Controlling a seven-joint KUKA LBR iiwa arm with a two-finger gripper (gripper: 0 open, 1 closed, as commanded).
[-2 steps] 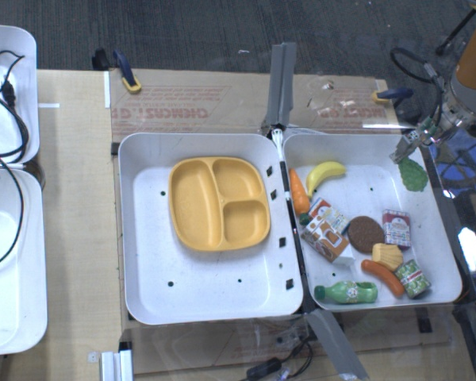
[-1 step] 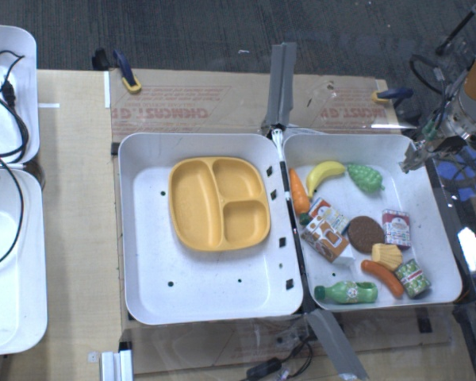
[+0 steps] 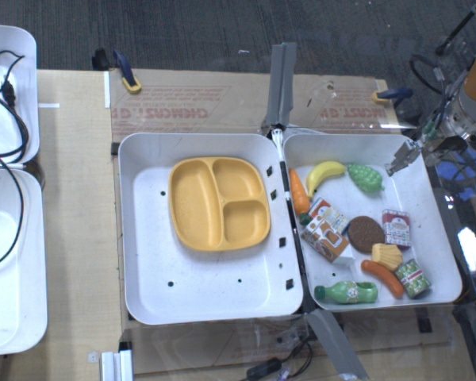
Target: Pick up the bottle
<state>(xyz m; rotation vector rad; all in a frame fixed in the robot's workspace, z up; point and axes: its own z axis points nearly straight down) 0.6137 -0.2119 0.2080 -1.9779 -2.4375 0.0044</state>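
**Bottle lying at the near edge of the right bin, gripper well apart from it**

The bottle [image 3: 347, 293] is lying on its side along the near wall of the right bin [image 3: 443, 227], cap pointing toward the left bin [image 3: 140, 236]. It is green, with a pale label whose print is too small to read. Just beyond the bottle a sausage [image 3: 381, 277] is lying at a slant, with a small green packet [image 3: 413, 279] beside it toward the arm's side. Farther back from the bottle are sitting a yellow biscuit [image 3: 386, 255], a brown cookie [image 3: 366, 232], an orange-and-white carton [image 3: 326, 230] and a red-and-white packet [image 3: 396, 228]; their lettering is not legible. Farther still are lying a carrot [image 3: 299, 192], a banana [image 3: 325, 174] and a bumpy green fruit [image 3: 366, 178].

The gripper [image 3: 403, 159] is hanging over the far corner of the same bin, on the arm's side, well apart from the bottle and diagonally across the pile from it. Nothing is showing between its fingers; whether the jaws are wide or narrow I cannot tell.

To the other side of the bottle, the left bin is holding a yellow divided plate [image 3: 219, 203]. Both bins are resting on a pale wooden bench [image 3: 71, 213]. Beyond them a clear sheet [image 3: 182, 101] is lying flat, showing red mirrored lettering that I cannot make out with certainty. Blue clamps [image 3: 126, 71] are gripping the bench's far edge, and dark carpet [image 3: 182, 14] is stretching behind.
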